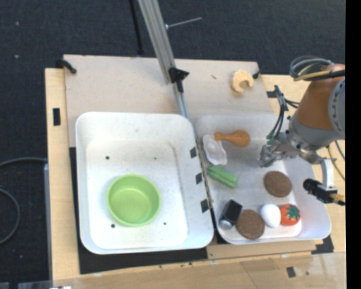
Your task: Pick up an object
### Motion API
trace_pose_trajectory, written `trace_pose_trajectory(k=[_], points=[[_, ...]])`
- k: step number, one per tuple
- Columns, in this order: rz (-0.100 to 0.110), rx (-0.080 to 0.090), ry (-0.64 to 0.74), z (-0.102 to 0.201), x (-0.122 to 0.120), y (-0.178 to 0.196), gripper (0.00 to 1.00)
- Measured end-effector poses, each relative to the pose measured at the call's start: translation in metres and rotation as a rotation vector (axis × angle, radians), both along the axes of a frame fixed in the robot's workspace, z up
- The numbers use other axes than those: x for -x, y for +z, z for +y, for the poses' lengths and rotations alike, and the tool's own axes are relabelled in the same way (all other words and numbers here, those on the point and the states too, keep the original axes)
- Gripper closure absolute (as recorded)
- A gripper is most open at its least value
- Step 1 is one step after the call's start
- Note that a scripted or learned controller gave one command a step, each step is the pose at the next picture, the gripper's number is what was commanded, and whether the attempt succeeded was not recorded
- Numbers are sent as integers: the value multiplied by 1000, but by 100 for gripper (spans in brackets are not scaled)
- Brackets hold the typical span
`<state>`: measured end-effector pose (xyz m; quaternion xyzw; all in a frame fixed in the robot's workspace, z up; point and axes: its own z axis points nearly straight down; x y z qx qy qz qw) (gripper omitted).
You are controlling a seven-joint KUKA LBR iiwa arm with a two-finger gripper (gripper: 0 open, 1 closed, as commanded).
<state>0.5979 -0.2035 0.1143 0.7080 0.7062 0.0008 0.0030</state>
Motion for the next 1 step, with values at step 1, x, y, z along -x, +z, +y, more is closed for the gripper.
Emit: trace_pose_trajectory(k=[1], points=[[-3, 0, 1, -7, -3, 64, 100]])
